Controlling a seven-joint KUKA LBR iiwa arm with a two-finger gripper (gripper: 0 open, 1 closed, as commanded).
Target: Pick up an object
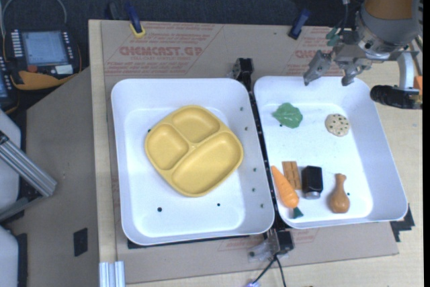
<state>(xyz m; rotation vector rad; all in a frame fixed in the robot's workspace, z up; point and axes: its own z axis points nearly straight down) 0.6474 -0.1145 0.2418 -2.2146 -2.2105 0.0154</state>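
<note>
You are at the approach step: the gripper hangs above the far rim of the right bin, its two fingers spread wide with nothing between them, so no object is picked yet. Everything you could take lies on the near side of the tool, inside that bin. Closest to the fingers are the green leafy piece, just inward and a little to the camera's left of the tool, and the cookie, almost straight in front of it. Farther off, along the bin's near wall, sit the carrot, a small brown block, a black block and a brown drumstick-shaped piece; the first three crowd together, touching or nearly so. The yellow divided plate lies in the left bin, well apart from the tool. Your next move, I judge, calls for carrying the open fingers inward over one isolated item, the cookie or the green piece, then descending squarely before closing.
</note>
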